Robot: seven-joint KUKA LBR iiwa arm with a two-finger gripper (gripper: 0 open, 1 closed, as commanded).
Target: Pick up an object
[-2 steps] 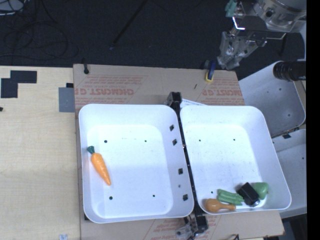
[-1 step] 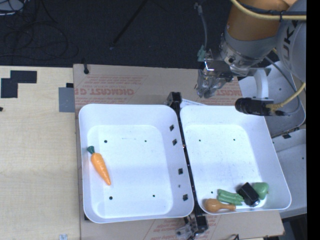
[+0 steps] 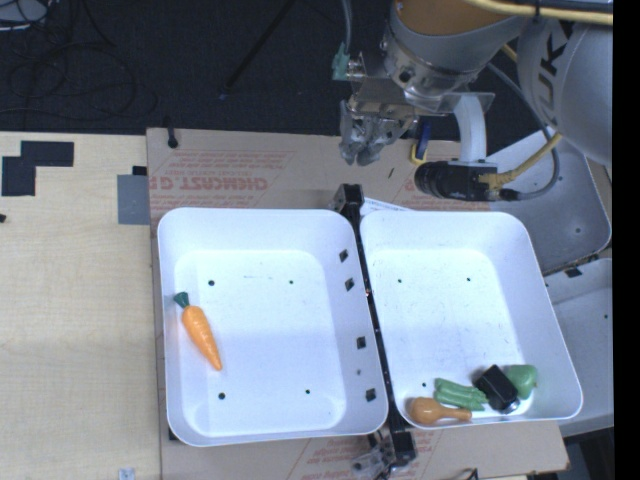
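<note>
Nothing is lifted yet: your gripper (image 3: 362, 148) hangs high above the far edge of the tabletop, behind both bins.

You cannot tell from this view whether it is open or closed, and nothing shows in its grasp. Your candidates all lie in the bins. A toy carrot (image 3: 200, 334) rests alone near the left wall of the left bin (image 3: 250, 230). In the right bin (image 3: 450, 230), a green pod (image 3: 460, 395), a black block (image 3: 496, 387), a green piece (image 3: 522, 376) and an orange-tan piece (image 3: 436, 411) crowd the near right corner, touching. Reaching, closing and lifting all remain; the carrot looks the easier target.
</note>
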